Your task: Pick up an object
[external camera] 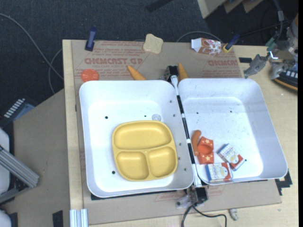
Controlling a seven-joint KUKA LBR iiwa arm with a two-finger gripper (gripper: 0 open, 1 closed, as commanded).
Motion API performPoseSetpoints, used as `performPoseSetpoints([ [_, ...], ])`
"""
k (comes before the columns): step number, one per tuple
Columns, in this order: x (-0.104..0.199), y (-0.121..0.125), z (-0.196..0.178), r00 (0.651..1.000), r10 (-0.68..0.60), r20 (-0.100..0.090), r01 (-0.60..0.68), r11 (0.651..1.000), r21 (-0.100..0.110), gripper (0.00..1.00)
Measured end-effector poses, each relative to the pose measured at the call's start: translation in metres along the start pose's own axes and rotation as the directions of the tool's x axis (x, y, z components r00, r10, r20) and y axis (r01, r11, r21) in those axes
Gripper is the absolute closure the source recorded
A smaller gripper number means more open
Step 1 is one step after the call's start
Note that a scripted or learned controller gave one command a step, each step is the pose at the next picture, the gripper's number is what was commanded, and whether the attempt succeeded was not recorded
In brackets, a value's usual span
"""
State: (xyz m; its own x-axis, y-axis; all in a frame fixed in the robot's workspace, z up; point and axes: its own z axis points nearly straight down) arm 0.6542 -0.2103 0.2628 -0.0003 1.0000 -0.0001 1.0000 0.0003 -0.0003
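Observation:
The right white bin (265, 112) holds a cluster of small items at its near left corner. An orange sausage-shaped piece (195, 138) lies against the left wall, with a red carton (205, 150) beside it. A white and red carton (231, 154) and another small carton (219, 172) lie near the front wall. The left white bin (87, 126) carries a yellow divided plate (144, 150) and a small silvery disc (156, 117) just behind it.
Behind the bins on the cardboard lie a toy bread slice (153, 43), two orange carrot pieces (136, 73) (182, 71), an orange cap (89, 74), a blue clip (90, 38) and a small carton (207, 45). Grey equipment (279, 60) and cables crowd the upper right.

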Motion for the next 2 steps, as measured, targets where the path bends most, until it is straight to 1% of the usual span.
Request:
performPoseSetpoints([
  [1,0.097,0.011,0.124,1.000,-0.002,-0.003,0.002,1.000,0.004,0.00],
  [2,0.118,0.012,0.179,1.000,0.000,-0.002,0.000,1.000,0.003,0.00],
])
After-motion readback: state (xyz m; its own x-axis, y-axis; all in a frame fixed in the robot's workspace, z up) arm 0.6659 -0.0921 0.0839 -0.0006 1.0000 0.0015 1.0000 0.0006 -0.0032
